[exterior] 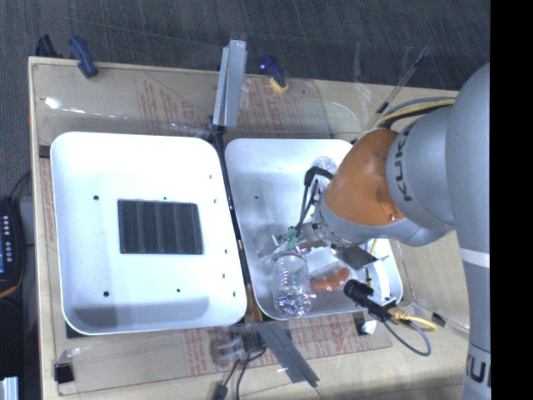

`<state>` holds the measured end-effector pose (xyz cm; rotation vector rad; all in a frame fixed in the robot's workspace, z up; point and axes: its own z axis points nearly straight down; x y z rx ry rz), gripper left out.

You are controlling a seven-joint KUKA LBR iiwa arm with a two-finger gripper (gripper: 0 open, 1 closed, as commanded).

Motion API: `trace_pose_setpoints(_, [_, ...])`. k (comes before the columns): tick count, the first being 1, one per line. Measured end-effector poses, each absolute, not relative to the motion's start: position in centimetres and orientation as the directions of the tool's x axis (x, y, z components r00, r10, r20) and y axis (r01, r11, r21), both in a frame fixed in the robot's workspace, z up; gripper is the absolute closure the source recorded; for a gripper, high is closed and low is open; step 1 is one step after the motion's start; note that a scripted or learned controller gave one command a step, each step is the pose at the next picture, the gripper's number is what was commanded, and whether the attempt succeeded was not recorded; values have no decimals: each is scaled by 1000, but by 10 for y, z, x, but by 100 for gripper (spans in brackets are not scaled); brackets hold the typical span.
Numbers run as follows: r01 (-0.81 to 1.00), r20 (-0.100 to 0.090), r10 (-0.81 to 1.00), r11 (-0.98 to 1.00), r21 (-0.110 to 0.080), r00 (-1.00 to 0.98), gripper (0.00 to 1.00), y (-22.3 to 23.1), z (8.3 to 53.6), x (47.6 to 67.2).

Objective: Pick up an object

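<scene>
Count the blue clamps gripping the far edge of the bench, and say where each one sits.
3. Two clamps sit near the far left corner, and a third sits beyond the right bin, past the upright metal divider. The arm may hide others.

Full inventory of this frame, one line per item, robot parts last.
left bin: 1, white, left half of bench, dark ribbed panel on its floor
right bin: 1, white, right half of bench
plastic bottle: 1, clear, near end of right bin
orange object: 1, orange-red, right of bottle, partly hidden
clamps: 2, blue, far bench edge
arm: 1, grey with orange band, over right bin
end effector: 1, dark, just above bottle
</scene>
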<state>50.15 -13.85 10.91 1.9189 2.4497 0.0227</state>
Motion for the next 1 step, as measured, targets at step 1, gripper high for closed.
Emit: trace_pose_setpoints(1, [977,1,977,213,0,-213,100,-78,195,547])
